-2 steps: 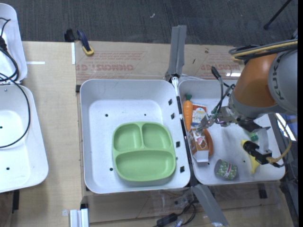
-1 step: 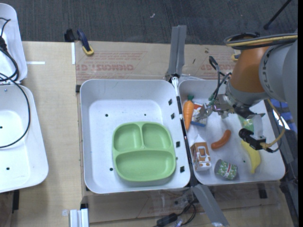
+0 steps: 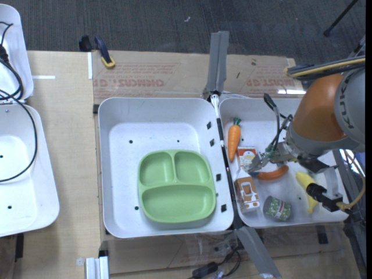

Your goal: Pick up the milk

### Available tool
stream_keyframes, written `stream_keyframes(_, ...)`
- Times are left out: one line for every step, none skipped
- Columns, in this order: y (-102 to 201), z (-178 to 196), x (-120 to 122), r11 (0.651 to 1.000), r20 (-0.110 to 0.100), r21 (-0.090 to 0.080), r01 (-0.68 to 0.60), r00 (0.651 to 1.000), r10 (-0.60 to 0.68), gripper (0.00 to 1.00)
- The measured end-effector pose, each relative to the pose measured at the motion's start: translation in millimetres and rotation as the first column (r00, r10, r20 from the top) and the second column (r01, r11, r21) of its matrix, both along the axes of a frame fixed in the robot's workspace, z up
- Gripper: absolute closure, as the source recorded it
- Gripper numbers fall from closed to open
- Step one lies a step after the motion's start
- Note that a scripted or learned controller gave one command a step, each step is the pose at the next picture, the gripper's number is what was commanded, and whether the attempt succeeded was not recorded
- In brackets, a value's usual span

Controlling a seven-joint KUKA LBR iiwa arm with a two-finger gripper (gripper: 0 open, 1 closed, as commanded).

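Two small white cartons lie in the right bin (image 3: pixel 325 217), and the print is too small to tell which one is the milk. One carton (image 3: pixel 246 155) with orange print sits just below the carrot. The other carton (image 3: pixel 247 193) lies near the bin's front left corner. My gripper (image 3: pixel 257 165) is low in the bin between them, at the lower right corner of the upper carton and right beside a red sausage (image 3: pixel 273 172). The wrist hides what is under the gripper.
The right bin also holds an orange carrot (image 3: pixel 233 140), a green can (image 3: pixel 278 208) and a yellow banana (image 3: pixel 307 189). The left bin (image 3: pixel 116 156) holds a green divided plate (image 3: pixel 176 186). A divider wall (image 3: pixel 221 156) separates the bins.
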State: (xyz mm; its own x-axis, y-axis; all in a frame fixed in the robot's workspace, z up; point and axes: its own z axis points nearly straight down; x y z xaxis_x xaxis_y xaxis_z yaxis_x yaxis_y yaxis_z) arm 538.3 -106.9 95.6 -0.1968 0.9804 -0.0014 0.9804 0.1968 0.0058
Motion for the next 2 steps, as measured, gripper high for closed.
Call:
stream_keyframes(-46.1,101.4,-53.9,0.999,-0.006,-0.001,0.053,0.999,-0.053,0.0)
stream_keyframes(27.9,94.8,-60.7,1.0,-0.009,0.0,0.011,1.0,-0.011,0.0)
